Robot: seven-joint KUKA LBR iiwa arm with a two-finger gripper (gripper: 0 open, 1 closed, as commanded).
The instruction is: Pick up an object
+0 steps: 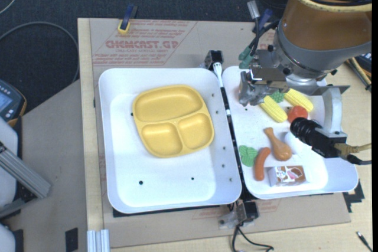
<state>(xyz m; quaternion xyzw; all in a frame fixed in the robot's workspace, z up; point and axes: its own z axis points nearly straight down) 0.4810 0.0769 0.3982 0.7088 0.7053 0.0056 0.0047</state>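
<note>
One metal two-finger gripper low in right white bin, near yellow plastic corn cob; approach step; finger state indiscernible; next: close, lift.

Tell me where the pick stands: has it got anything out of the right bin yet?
Not yet, as far as the view shows. Done: the arm has reached the right bin, with the gripper low at its far end beside the corn cob. In hand: nothing visibly between its fingers. Left: the grasp and lift. The drumstick, carrot and small packet lie in the bin, and the yellow divided plate sits in the left bin.
</note>
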